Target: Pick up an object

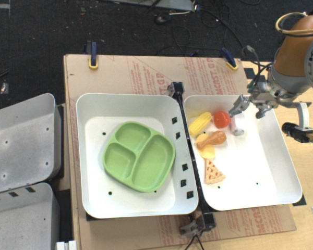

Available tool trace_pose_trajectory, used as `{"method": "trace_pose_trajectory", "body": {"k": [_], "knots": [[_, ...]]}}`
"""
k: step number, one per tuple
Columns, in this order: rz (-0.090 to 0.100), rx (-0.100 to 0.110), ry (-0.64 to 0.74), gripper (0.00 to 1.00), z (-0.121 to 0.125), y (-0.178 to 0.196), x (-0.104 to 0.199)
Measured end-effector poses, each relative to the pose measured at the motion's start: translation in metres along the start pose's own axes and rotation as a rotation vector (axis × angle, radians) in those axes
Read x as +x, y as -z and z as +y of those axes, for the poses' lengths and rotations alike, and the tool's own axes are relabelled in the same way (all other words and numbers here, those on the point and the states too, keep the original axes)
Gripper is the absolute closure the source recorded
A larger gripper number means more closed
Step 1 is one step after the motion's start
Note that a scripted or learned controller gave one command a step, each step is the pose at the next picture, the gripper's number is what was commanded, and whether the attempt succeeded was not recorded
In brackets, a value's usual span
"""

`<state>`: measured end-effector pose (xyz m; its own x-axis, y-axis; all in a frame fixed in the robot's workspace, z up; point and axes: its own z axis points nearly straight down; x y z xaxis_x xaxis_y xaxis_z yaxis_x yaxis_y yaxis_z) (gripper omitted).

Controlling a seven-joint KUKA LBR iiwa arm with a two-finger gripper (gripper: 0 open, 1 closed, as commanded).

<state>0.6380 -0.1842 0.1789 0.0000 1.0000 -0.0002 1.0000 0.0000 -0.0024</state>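
The right bin holds toy food along its left side: a yellow corn cob, a red tomato, an orange drumstick, a small yellow piece and a pizza slice. A small pale, pinkish object lies just right of the tomato. My gripper hangs over the bin's upper right part, above and to the right of the tomato. Its fingers are spread open, with nothing between them. The left fingertip is close above the pale object.
The left bin holds a green divided plate. A black divider runs between the bins. The right half of the right bin is bare white floor. Grey trays lie off the bench at the left.
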Motion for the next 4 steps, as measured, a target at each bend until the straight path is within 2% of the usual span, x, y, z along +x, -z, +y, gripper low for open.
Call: {"method": "trace_pose_trajectory", "body": {"k": [1, 2, 3, 4], "knots": [[0.0, 0.0, -0.001, 0.0, 0.0, -0.061, -0.005], [-0.001, -0.005, 0.0, 1.0, 0.001, -0.048, -0.005], [-0.002, -0.008, 0.002, 1.0, 0.011, 0.011, -0.008], [-0.001, -0.005, 0.002, 1.0, 0.011, 0.025, -0.008]]}}
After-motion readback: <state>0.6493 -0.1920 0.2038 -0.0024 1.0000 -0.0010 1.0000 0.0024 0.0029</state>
